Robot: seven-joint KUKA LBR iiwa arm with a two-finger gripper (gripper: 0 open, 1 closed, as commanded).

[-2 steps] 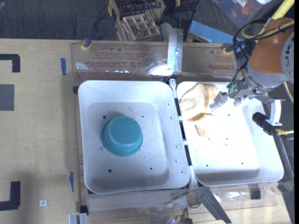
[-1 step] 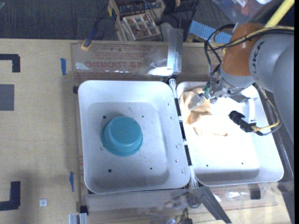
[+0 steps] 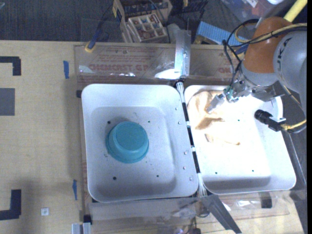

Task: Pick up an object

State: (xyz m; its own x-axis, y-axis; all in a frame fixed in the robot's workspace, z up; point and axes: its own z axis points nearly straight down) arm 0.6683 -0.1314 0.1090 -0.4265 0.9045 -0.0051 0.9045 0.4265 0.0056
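Bowl (image 3: 127,141), one and teal, sits upside down near the middle of the left bin (image 3: 97,101). Two white bins lie side by side; the right bin (image 3: 243,174) is washed out by glare, with brownish smears near its far-left corner. One gripper (image 3: 217,101) hangs over that corner (jaws too blurred to judge). Light wooden bench (image 3: 39,145); clutter beyond.

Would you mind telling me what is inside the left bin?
A blue bowl sits upside down in the left bin. Whatever lies under the bowl is covered.
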